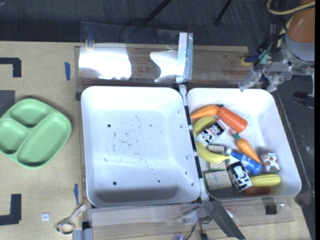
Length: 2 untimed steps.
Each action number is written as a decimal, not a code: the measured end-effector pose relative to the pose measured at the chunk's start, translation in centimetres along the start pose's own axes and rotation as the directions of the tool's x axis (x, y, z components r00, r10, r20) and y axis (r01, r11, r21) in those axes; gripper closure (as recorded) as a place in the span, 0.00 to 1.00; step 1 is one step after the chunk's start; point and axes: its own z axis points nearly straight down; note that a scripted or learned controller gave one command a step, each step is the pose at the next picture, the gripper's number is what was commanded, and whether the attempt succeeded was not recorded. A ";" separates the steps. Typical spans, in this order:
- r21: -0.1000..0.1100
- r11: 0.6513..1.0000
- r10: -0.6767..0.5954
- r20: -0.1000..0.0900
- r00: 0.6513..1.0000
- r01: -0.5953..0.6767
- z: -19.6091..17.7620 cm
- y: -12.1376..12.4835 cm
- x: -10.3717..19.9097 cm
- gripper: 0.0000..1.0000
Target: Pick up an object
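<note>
The right bin holds a heap of toy items: an orange pepper-like piece, a carrot, a yellow banana, a blue marker, a black and white box and a yellow and red corn-like piece. My gripper hangs at the far right corner of that bin, above its rim and apart from the heap. Nothing shows between its fingers.
The left bin is bare white with faint scuffs. A green divided plate lies on the bench to the far left. A clear plastic screen stands behind the bins. Scissors lie at the front left.
</note>
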 end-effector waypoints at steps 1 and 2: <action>-0.001 0.974 -0.227 0.000 0.974 0.227 6.4 -8.5 -1.3 0.00; -0.003 0.931 -0.365 0.002 0.931 0.365 15.0 -10.7 -1.9 0.00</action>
